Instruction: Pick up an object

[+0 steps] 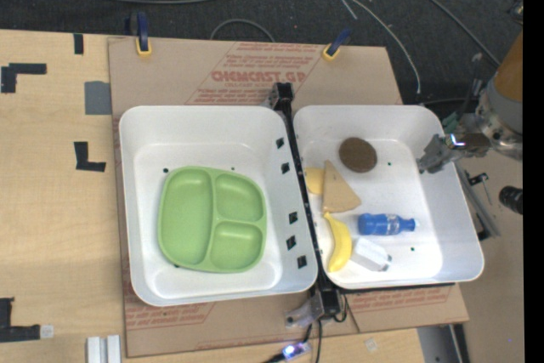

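Note:
The right bin (442,183) holds a brown round disc (358,155), a tan wedge (339,191), a yellow banana (338,244), a blue bottle (384,224) lying on its side and a small white piece (370,256). My gripper (435,154) hangs over the right bin's right rim, to the right of the brown disc and apart from it. Nothing shows between its fingers.
In the left bin (136,183) lies a green divided plate (212,218). A black divider with clips (292,183) runs between the two bins. Cables cross the dark floor behind the bench, and clamps (141,36) hold the cardboard sheet at the back.

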Controlling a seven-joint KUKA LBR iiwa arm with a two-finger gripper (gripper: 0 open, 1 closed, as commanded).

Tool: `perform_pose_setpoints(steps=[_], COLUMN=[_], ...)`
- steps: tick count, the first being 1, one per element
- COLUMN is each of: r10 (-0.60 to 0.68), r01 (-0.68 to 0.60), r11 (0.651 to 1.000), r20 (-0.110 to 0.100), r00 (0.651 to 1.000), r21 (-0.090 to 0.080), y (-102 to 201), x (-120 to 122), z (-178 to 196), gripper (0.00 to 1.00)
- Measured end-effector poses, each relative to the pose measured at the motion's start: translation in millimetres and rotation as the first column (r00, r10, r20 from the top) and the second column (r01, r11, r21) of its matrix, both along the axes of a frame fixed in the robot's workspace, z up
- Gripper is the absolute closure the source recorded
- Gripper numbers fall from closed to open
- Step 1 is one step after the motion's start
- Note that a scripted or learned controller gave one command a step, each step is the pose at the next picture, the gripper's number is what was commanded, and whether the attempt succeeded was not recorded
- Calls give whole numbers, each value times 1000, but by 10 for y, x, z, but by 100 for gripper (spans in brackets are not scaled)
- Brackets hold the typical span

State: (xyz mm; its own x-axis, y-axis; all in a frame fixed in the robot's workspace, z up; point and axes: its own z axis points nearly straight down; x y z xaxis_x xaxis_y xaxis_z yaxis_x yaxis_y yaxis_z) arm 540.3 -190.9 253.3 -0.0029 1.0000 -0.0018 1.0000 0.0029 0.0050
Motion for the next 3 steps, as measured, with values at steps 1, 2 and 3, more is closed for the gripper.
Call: perform_pose_setpoints(steps=[1,2,3], r10=[-1,2,3], r01=[1,-2,-3], r11=[1000,1000,1000], r20=[-2,-5,-7], r00=[1000,1000,1000], r21=[0,3,4], y=[3,497,1047], x=[10,-3,-63], z=[374,368,315], gripper=[100,100,100])
